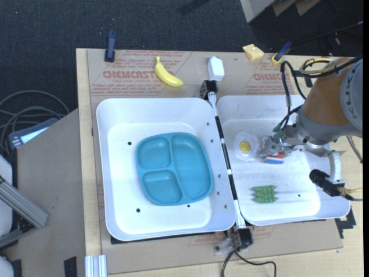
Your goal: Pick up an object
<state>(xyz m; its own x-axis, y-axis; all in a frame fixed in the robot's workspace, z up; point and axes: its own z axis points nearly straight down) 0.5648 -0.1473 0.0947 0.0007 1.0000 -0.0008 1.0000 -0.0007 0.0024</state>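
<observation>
My gripper is low in the right bin, near its middle. Directly beneath it, at its lower right, lies a small red and blue object, partly covered by the gripper. A fried egg toy, white with a yellow yolk, lies just left of the gripper. A green pea pod rests toward the front of the same bin.
The left bin holds a blue divided plate. On the bench behind the bins lie a yellow banana, a white block and a yellow piece. The arm covers the right bin's right side.
</observation>
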